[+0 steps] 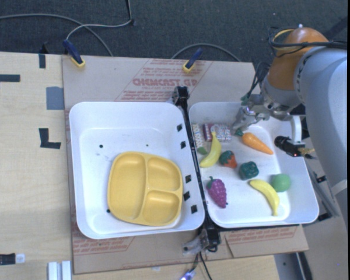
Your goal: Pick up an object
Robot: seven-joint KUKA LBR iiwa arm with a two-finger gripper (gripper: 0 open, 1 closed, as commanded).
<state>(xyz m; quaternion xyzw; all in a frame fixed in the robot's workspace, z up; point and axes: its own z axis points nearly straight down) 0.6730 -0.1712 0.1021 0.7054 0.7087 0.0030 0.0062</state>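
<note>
Yellow tray (144,188) fills left bin (84,121); right bin (303,212) holds toy produce. Gripper (243,123), finger state indeterminate, hangs just beside carrot (258,143).

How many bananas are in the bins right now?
2, both in the right bin: one banana near its left wall, another banana near the front right, beside a green ball.

Can't resolve the pincer (243,123) tips from here, too small and dark against the arm (315,92). Arm body runs off frame right. It covers the right bin's (262,214) far right rim. Wrapped packet (213,133) label unreadable. Desk (23,174) is cropped at left and bottom edges.
</note>
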